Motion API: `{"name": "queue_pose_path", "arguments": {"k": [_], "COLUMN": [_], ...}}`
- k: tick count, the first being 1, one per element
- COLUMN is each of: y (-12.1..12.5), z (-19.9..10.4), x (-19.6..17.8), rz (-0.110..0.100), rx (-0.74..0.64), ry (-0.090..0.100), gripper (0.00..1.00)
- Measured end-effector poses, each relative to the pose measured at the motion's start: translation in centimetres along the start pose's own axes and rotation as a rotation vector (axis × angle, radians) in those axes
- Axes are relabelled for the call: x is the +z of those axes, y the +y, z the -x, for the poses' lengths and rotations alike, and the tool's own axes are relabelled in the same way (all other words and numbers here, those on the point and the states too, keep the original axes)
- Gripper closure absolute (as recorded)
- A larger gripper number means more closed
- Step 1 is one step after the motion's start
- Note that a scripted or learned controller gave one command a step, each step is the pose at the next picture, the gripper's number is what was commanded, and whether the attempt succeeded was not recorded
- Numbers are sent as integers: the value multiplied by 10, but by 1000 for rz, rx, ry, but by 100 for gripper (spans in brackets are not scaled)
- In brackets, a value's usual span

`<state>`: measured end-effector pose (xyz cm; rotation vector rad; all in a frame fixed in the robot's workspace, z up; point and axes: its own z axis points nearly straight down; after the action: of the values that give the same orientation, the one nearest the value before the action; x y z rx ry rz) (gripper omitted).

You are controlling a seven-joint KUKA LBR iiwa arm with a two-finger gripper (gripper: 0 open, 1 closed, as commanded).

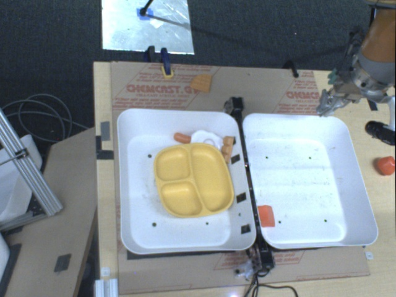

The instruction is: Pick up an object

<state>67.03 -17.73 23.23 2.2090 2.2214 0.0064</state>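
Observation:
A yellow divided tray [193, 180] lies in the left bin [133, 166]. Behind it sit a small orange sausage-shaped piece [182, 138], a white piece [206, 138] and a small tan block [228, 146]. An orange-red block [265, 215] rests at the near left corner of the right bin [346, 184]. My gripper [326, 106] hangs at the right bin's far right corner, above its rim, with nothing seen between its fingers.
A tan piece [201, 82] lies on the cardboard behind the left bin. An orange-red object [385, 164] sits on the bench right of the right bin. A metal sheet [147, 17] lies at the back. Cables and an aluminium frame stand at the left.

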Motion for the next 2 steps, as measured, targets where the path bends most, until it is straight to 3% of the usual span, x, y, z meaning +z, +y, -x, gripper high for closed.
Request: {"name": "queue_pose_path", "arguments": {"k": [1, 2], "y": [-69, -68], "z": [32, 30], "x": [-196, -184], "rz": [12, -5], "rx": [8, 4], "ry": [-6, 1], "gripper": [100, 0]}}
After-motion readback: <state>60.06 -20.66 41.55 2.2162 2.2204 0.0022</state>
